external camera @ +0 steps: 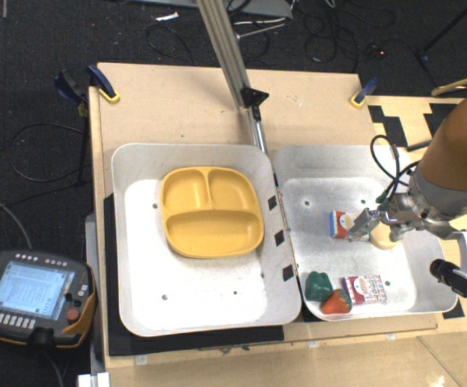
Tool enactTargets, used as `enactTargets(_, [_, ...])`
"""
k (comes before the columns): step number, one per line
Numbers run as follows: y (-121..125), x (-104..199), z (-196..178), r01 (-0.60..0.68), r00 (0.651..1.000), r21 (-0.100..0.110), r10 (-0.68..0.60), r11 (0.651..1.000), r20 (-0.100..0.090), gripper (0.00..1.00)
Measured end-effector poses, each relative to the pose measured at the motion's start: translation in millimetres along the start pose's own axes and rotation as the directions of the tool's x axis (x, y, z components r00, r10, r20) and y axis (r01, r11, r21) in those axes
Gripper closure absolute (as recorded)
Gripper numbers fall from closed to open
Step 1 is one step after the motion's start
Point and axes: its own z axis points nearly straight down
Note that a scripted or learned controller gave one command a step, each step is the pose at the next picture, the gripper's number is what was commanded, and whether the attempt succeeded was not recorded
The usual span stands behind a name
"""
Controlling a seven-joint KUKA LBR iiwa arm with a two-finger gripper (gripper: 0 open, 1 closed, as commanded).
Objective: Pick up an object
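In the right bin (314,176) lie a small white and red carton (341,223), a pale round object (385,238), a green pepper-like piece (319,285), a red piece (336,301) and a red and white box (364,289). My gripper (368,223) reaches in from the right and hangs just right of the small carton, with the pale round object right beside it. Its dark fingers (359,226) point towards the carton, and I cannot tell whether they touch it.
A yellow divided plate (211,212) sits in the left bin (136,289). A slanted metal pole (227,39) crosses the bench at the back. A teach pendant (31,295) lies off the bench at the lower left. The arm's body (459,164) overhangs the right bin's edge.
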Motion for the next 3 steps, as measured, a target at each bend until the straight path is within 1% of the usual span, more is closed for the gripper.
enactTargets(1, [2.5,-1.6,63.3,0.0,1.0,0.0,0.0,1.0,0.0,0.0])
enactTargets(2, [4.3,-2.0,49.6,0.0,1.0,-0.006,0.0,1.0,0.002,1.0])
enactTargets(3, [-3.9,0.1,-6.8,0.002,1.0,-0.011,-0.002,1.0,0.003,1.0])
